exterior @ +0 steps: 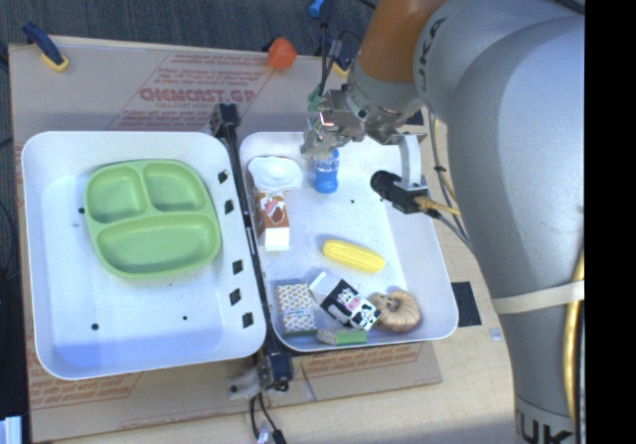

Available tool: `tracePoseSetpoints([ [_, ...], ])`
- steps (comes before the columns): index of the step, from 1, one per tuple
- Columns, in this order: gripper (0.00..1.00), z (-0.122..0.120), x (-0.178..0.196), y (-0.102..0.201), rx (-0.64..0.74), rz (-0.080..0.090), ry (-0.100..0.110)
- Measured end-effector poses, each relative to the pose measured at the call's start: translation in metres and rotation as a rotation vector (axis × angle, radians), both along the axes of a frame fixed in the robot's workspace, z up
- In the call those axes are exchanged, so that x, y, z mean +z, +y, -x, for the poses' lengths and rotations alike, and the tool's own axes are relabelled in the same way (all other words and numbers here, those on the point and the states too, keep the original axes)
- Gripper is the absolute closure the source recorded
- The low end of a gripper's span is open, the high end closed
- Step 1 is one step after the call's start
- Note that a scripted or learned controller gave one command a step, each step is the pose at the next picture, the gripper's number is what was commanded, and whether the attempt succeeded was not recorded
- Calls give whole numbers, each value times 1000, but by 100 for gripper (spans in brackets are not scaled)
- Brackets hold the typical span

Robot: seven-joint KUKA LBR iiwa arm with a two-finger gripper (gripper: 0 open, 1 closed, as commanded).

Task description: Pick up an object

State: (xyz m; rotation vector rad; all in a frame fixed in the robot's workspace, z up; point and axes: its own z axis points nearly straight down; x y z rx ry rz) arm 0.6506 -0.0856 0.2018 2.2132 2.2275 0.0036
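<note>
The two-finger gripper [320,146] hangs low over the far end of the right shallow white bin [422,253], right above a small clear plastic bottle with a blue label [326,177] — the object it seems aimed at. How the jaws stand I cannot tell; the wrist hides them, and nothing can be made out between them.

The bottle stands upright near the bin's far wall, just beside a white round cup-like item [273,172]. It looks light and fairly stiff, yet smooth and round — likely to slip or topple if pinched off-centre, so a hold across the middle of its body seems best.

The same bin also holds a brown and white packet [272,218], a yellow toy corn cob [353,255], a checkered square pad [295,307], a black and white carton [343,301], a small green piece [343,337] and a tan shell-shaped toy [398,310]. The left white bin [60,333] holds a green plastic divided plate [151,218].
</note>
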Motion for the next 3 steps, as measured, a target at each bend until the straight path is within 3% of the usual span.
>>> tracePoseSetpoints([
  [1,0,1,-1,-1,0,0,3],
  [2,0,33,-111,-57,-2,1,9],
  [3,0,78,-110,-73,-1,1,6],
])
